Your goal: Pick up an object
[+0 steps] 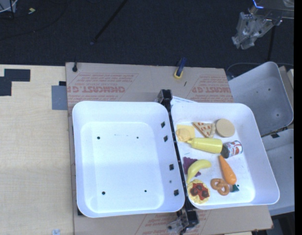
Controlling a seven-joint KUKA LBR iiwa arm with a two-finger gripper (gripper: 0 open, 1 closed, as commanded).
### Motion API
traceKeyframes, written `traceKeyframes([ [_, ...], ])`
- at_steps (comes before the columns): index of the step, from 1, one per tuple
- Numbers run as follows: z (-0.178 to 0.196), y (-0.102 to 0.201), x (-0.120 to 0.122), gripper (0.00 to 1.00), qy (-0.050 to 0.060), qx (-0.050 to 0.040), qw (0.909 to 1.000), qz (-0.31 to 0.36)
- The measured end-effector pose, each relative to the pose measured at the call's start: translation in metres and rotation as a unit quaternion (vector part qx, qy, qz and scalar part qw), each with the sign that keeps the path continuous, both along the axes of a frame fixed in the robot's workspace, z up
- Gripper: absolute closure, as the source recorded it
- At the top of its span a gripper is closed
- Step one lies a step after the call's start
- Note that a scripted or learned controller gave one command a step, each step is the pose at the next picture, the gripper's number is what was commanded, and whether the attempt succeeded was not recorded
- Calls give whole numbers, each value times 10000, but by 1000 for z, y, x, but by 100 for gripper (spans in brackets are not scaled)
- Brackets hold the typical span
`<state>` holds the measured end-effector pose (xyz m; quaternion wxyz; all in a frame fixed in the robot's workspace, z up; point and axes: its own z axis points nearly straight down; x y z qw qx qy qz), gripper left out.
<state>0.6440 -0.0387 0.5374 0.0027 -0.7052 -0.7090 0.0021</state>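
Note:
The right bin (256, 131) holds several toy foods: a yellow mustard bottle (206, 144), a pizza slice (204, 128), a round tan cookie (224, 128), a small can (232, 149), an orange carrot (227, 169), a banana (197, 167), a pretzel (220, 185) and a plate of red and yellow food (199, 191). My gripper (246, 33) hangs high at the top right, well above and behind the bins, far from every object. Nothing shows between its fingers.
The left bin (87, 116) stands beside the right one on a cardboard sheet (121, 84). A yellow and blue clamp (179, 68) sits at the cardboard's back edge. A grey metal plate (263, 94) lies right of the bins.

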Motion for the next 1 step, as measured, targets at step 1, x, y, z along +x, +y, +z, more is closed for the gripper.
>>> traceKeyframes([
  [1,0,10,0,100,0,-1,10000,-7],
])
